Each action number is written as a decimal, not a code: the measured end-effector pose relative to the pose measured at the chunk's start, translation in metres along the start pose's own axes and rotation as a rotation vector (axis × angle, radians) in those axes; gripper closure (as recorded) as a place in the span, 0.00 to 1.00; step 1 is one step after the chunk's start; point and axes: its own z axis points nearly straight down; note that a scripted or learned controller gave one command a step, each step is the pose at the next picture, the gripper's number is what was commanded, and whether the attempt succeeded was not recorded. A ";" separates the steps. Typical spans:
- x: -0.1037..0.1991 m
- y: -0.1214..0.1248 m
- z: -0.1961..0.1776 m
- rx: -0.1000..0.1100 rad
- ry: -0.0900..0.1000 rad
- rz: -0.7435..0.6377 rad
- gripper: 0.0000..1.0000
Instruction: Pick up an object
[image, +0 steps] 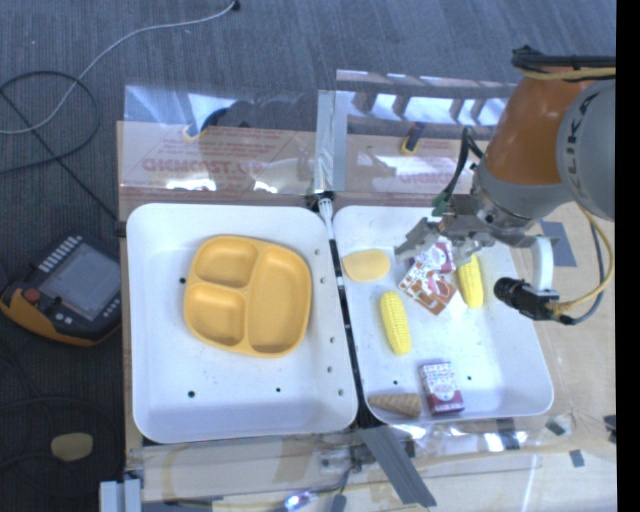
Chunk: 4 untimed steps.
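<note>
The gripper (447, 236) hangs just above a red-and-white packet (430, 279).

We are seeing smooth, matt white plastic in both bins (150, 300), a satin yellow plastic divided plate (247, 296), glossy plastic corn cobs (396, 322), a shiny printed wrapper (430, 279), and clear, glaring film (230, 140) over brown cardboard behind.

The arm (560, 130) is grey with a broad orange band above the wrist. Black and yellow cables (590, 290) loop beside a black cylindrical fitting (518, 294).
</note>
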 end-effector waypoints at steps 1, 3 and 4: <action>-0.050 -0.014 0.123 -0.003 0.000 -0.046 0.00; -0.056 -0.064 0.127 -0.041 -0.010 -0.045 0.00; -0.036 -0.087 0.128 -0.040 -0.017 -0.028 0.00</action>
